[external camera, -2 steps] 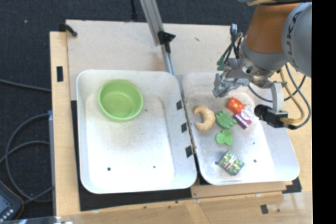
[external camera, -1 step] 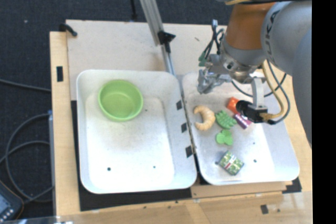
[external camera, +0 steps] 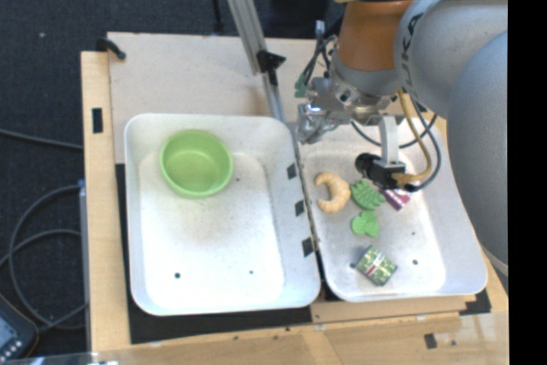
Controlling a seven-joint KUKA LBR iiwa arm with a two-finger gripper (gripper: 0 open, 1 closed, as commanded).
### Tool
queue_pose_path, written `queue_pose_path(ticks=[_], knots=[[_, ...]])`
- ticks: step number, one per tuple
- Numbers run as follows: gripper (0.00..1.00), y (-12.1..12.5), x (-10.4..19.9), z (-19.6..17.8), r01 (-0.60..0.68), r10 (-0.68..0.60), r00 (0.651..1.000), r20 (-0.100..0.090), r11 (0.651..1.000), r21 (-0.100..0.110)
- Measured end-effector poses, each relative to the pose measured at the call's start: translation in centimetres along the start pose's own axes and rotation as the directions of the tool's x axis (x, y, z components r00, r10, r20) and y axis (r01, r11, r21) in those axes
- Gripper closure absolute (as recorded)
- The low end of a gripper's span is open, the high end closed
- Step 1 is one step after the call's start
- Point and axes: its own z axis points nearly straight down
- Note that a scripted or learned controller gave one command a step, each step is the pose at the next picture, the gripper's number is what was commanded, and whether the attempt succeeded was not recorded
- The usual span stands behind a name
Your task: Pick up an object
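My gripper (external camera: 311, 122) hangs over the far left corner of the right bin (external camera: 444, 269), under the orange wrist band. Nothing shows held in it. A tan croissant-shaped piece (external camera: 333, 191) lies just below it in the bin, apart from it. To the croissant's right sit a ridged green piece (external camera: 367, 194) and a small pink-purple item (external camera: 397, 199). A smaller green piece (external camera: 366, 225) lies nearer the front, and a little green, white and red box (external camera: 376, 266) rests near the front edge.
A green bowl (external camera: 197, 164) stands in the far part of the left bin (external camera: 154, 286). A slanted metal rail (external camera: 248, 13) rises behind the bins. Cables and a black connector (external camera: 378, 168) hang from the arm over the right bin.
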Motion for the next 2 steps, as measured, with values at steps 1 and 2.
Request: queue_pose_path(ticks=[1, 2], knots=[[1.0, 1.19, 5.8, 1.09, 0.001, -0.001, 1.0, 0.001, 1.0, 0.001], [0.0, 1.16, 5.43, 1.02, -0.003, 0.003, 1.0, 0.003, 1.0, 0.002]])
